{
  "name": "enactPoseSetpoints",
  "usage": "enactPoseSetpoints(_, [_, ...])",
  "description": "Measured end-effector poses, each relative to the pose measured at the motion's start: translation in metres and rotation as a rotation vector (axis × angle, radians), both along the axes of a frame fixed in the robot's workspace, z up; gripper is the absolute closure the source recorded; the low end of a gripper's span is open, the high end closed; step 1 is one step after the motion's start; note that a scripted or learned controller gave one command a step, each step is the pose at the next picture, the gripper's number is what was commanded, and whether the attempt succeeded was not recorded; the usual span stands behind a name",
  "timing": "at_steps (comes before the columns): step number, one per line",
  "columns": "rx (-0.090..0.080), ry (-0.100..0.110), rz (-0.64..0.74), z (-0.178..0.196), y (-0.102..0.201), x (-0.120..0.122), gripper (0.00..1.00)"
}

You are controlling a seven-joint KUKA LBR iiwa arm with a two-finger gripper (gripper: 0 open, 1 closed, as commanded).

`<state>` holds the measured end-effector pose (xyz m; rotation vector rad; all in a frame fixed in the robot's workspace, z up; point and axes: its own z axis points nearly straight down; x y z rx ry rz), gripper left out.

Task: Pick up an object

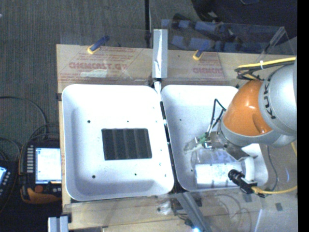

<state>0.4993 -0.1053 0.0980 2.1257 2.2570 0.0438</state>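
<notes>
Jaws in right bin [188,115], black mat [126,143] left.

A flat black rectangular mat [126,144], ribbed with three lengthwise grooves, is seen lying flat in the middle of the left bin [72,129], well apart from the tool [211,146], toward the view's left. A clear, glossy plastic thing [205,154] is seen just beside the tool; its shape cannot be told.
</notes>
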Motion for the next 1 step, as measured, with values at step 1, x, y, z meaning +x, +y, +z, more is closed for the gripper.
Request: enactPoseSetpoints(1, [0.008, 0.018, 0.0, 0.006, 0.0017, -0.0044, 1.0])
